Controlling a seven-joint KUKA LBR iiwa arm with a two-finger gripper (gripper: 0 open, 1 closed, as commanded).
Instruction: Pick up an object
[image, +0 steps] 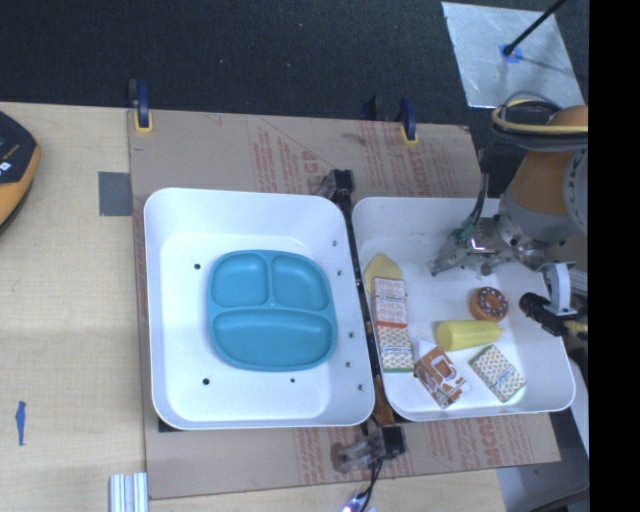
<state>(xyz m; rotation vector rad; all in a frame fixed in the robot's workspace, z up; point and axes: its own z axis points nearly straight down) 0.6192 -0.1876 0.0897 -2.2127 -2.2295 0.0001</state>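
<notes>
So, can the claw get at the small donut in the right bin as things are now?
Probably yes. The donut lies alone on the bare floor of the right bin, apart from the yellow block below it. The claw is just above and left of it, with nothing between.

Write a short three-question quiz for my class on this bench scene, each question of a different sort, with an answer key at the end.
1. True or false: the blue tray lies in the left bin.
2. Multiple choice: the donut lies in the right bin directly above which item in the picture? A) yellow block B) blue tray C) orange band
3. Fill in: the gripper hovers over the ____ bin.

Key: 1 true; 2 A; 3 right.
</notes>
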